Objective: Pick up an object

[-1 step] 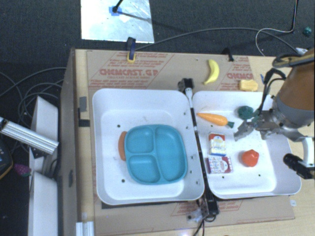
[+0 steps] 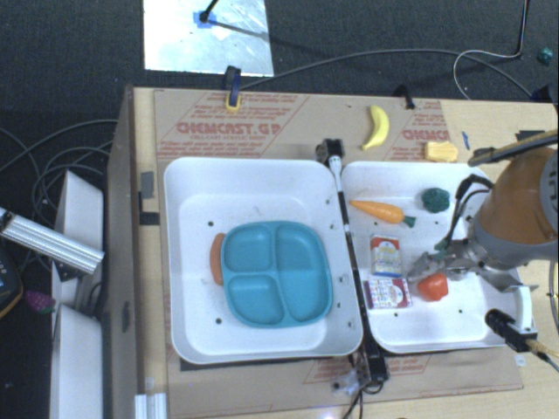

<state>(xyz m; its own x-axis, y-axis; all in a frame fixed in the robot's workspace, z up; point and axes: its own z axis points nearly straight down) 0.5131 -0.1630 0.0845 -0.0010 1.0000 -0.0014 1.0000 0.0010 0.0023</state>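
My gripper [image 2: 432, 267] hangs low in the right bin [image 2: 454, 334], its fingers just over a red tomato-like object [image 2: 432, 287]. The view does not show whether anything sits between them. Left of the tomato lie two small red-and-white packets, one [image 2: 385, 256] above the other [image 2: 385, 293]. An orange carrot [image 2: 379, 209] lies near the bin's upper left. A dark green lump [image 2: 436, 199] rests near the upper right.
The left bin [image 2: 196, 321] holds a blue divided plate [image 2: 277, 271] with an orange sausage-shaped piece [image 2: 216, 258] at its left side. A yellow banana [image 2: 377, 127] and a yellow block [image 2: 441, 152] lie on the cardboard behind the bins. The arm's grey body [image 2: 524, 216] covers the right bin's right side.
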